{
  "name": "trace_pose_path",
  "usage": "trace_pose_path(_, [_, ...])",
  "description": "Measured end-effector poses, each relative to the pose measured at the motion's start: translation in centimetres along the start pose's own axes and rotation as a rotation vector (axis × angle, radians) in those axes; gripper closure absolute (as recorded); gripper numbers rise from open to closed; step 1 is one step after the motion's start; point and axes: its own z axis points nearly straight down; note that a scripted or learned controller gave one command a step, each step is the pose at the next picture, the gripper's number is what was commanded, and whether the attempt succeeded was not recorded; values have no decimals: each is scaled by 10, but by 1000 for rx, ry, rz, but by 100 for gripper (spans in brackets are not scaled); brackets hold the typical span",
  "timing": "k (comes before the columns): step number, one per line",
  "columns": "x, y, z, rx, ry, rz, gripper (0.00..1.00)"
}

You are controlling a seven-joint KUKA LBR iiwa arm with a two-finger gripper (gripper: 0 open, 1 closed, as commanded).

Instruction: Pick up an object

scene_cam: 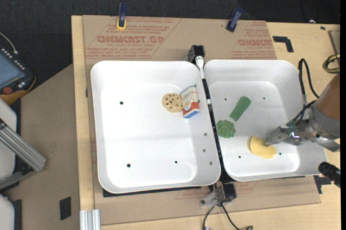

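In the right bin (pixel 254 75) a pale yellow wedge-shaped piece (pixel 263 149) lies near the front right. My gripper (pixel 273 138) comes in low from the right, its tip touching or just over the top right edge of the yellow piece. A green broccoli-like floret (pixel 225 128) and a green stick (pixel 240 108) lie to the left of it, near the bin's middle. The left bin (pixel 135 142) holds a chocolate-chip cookie (pixel 172 102) and a small blue, white and red carton (pixel 190 101) beside it.
The grey wrist and a black cable (pixel 304 88) hang over the right bin's right wall. Both bins rest on a cardboard sheet (pixel 162 34) held by blue clamps at the back. A black divider clip (pixel 197 53) sits between the bins.
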Motion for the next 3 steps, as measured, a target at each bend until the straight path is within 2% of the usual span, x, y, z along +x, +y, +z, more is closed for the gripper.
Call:
trace_pose_path(1, [1, 2, -11, -5, -2, -2, 100])
trace_pose_path(2, [78, 48, -67, -9, 1, -14, 100])
trace_pose_path(3, [136, -5, -101, 1, 3, -9, 100])
